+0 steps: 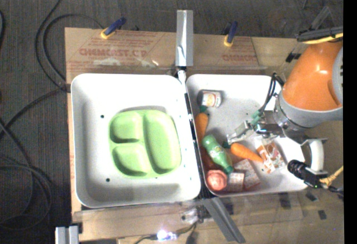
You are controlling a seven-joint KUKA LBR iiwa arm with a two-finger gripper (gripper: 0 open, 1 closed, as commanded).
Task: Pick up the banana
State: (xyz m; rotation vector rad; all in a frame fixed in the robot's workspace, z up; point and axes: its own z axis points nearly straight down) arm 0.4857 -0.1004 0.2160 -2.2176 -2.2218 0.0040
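Clutter crowds the right bin [245, 84], mostly toward its near side. A small can [210, 98] lies on its side at the far left. A carrot [201, 124] runs along the left wall, with a green bottle [217, 153] slanting away from its near end. A second carrot [246, 152] lies to the right of the bottle. Nearer still are a reddish round thing [216, 180], a small dark box [239, 178] and, to the right, a little printed carton [270, 157]. They lie tumbled at all angles, which looks like the result of tipping them in rather than arranging them.

The arm [312, 84] reaches in from the right with its orange band over that side of the bin. The gripper [240, 132] hangs low over the middle, just above the second carrot and beside the bottle. Whether it is spread or pressed together I cannot tell from this slant. Nothing is plainly caught in it.

I cannot tell where the banana lies. No yellow curved shape stands out in the pile, so it may be tucked under the arm's bulk or beneath other items. Going by that, the pick looks not yet made, and the gripper's spot over the carrot seems a poor one for the task.

The left bin [89, 103] holds a green divided plate [146, 141] resting flat in its middle, well apart from the work. Two clamps, one on the left [113, 27] and one on the right [229, 34], pin a cardboard sheet [128, 50] at the far edge, presumably to keep the base from sliding.
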